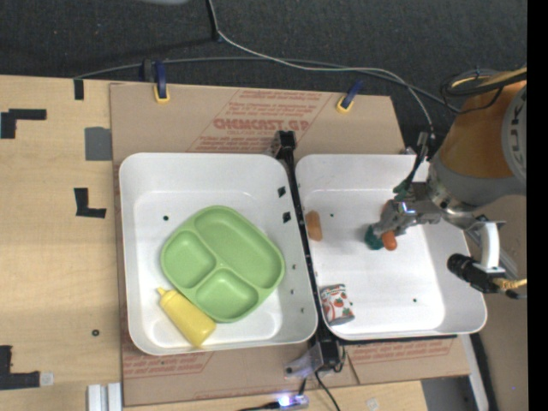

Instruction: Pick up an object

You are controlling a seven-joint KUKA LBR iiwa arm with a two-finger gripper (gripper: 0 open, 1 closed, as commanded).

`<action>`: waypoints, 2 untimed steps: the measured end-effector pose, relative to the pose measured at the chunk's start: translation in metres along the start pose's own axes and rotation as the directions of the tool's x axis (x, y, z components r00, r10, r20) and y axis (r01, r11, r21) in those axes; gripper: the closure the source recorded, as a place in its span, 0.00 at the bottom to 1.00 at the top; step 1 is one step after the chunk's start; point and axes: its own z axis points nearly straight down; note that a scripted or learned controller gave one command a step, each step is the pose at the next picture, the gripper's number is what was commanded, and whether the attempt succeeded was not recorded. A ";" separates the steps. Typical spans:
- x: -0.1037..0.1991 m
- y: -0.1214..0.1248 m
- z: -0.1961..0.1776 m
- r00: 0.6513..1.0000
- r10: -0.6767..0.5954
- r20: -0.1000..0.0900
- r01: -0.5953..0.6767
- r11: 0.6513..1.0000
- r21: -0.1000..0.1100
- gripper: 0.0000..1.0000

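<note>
Bins of shallow white plastic are set side by side on a sheet of printed brown cardboard [257, 114] laid over the light wooden worktop [51, 247]. The left white bin [137, 178] is occupied by a light green divided plastic plate [223, 264] at its middle, with a yellow plastic squeeze bottle [185, 317] lying just beside the plate's lower left edge, toward the bin's lower left corner.

The right white bin [360, 169] is entered from the right of the frame by the grey arm with its orange band [479, 139]. The pincer [384, 236] is seen low at the bin's middle right, clenched around a small object with a teal part and an orange part [382, 241], which is seen between its fingers. A small orange-brown oblong piece [314, 225] lies near the bin's left wall, well apart from the pincer. A small white packet with red and green print [337, 303] rests at the lower left of this bin.
</note>
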 end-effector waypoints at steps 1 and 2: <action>-0.001 -0.001 -0.042 1.000 0.000 0.000 0.000 1.000 -0.001 1.00; 0.045 -0.016 -0.038 1.000 -0.003 -0.001 0.003 1.000 0.004 1.00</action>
